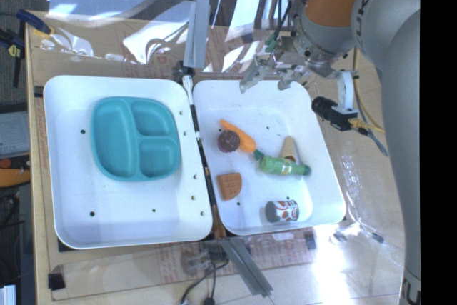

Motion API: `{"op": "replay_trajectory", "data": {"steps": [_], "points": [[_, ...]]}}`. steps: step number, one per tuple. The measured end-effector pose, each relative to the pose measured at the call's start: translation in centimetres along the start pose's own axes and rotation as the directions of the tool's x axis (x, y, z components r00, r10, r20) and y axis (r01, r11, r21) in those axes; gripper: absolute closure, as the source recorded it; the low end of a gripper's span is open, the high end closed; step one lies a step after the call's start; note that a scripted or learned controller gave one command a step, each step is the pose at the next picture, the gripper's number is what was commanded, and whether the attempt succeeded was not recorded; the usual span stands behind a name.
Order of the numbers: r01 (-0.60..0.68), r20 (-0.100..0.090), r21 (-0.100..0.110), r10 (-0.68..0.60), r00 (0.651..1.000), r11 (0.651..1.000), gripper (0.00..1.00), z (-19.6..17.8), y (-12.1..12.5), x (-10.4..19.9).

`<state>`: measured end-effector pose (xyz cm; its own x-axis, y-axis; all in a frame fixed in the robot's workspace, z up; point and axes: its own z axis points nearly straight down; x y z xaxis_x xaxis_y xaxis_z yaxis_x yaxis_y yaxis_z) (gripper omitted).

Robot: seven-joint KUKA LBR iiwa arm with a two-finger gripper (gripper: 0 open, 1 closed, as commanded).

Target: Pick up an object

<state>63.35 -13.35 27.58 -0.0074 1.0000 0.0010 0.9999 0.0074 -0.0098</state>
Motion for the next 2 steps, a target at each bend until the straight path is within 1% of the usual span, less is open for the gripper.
{"op": "replay_trajectory", "data": {"steps": [1, 2], "points": [[0.089, 0.0, 0.002, -0.089, 0.996, 0.996, 0.0, 12.2, -1.4, -0.9], [0.176, -0.001, 0.0, -0.176, 0.984, 0.984, 0.0, 18.9, -2.1, -3.1]]}}
